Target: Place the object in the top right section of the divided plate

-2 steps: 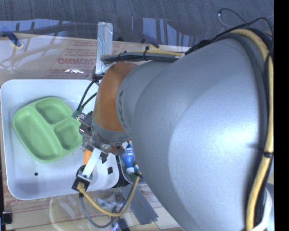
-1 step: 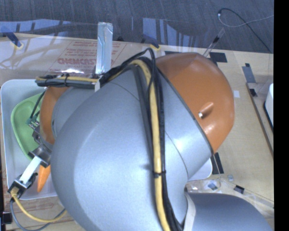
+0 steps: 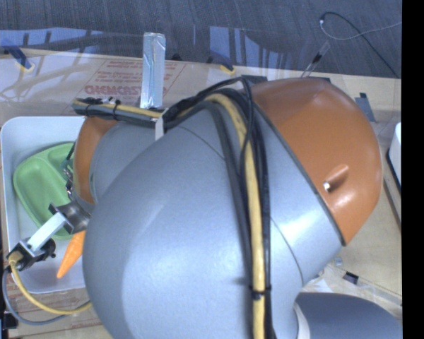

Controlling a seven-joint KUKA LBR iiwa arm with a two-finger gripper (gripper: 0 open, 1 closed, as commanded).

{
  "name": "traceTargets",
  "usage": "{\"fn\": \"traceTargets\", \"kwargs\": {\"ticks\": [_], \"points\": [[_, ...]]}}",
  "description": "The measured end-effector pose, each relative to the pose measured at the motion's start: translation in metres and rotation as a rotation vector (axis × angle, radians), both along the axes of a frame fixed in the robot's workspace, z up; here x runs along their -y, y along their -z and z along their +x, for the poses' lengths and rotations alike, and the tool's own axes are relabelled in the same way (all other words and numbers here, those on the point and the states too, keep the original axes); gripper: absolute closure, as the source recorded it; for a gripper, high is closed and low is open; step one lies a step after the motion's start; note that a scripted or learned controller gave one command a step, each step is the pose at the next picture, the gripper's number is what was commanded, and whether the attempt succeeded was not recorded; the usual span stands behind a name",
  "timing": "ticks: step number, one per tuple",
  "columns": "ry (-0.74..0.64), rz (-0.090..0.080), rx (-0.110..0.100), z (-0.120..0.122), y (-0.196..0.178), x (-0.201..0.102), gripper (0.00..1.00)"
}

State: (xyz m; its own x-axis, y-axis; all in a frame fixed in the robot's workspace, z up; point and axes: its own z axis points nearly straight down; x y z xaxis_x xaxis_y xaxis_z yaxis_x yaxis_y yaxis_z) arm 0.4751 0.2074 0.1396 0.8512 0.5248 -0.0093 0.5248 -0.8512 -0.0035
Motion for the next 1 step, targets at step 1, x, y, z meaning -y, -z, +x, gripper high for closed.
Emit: {"fn": "traceTargets", "kwargs": {"ticks": [1], "points": [[-0.008, -0.003, -0.01, -0.001, -0.0053, -0.0009, 1.0]]}}
